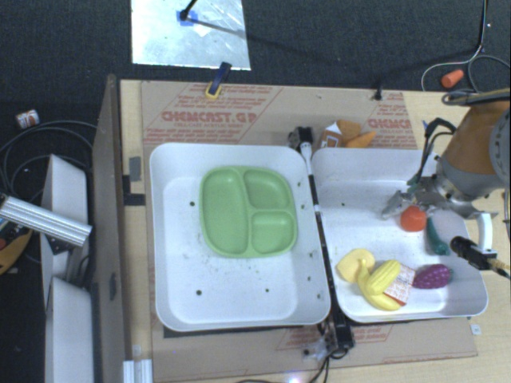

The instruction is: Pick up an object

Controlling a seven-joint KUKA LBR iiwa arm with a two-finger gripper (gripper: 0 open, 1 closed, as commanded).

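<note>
My fingers (pixel 403 206) hung low in the right bin (pixel 351 178), with the orange-red ball (pixel 413 219) lying just beside and below their tips; whether they were spread or pressed together I could not tell, since their metal tips blurred against the white floor. To do this step well, I judged that the fingers ought to be centred squarely over the ball before descending, one tip on either side, because a round, smooth body would likely roll away from an off-centre pinch. The ball appeared small, glossy and evenly coloured, resting on the bin floor near the right wall, close to a dark green piece (pixel 436 236). Well apart from it, toward the near edge, lay a yellow toy (pixel 355 265), a yellow corn cob (pixel 380 281) and a purple fruit (pixel 432 276). The left bin (pixel 180 214) held a green divided plate (pixel 247 212)
</note>
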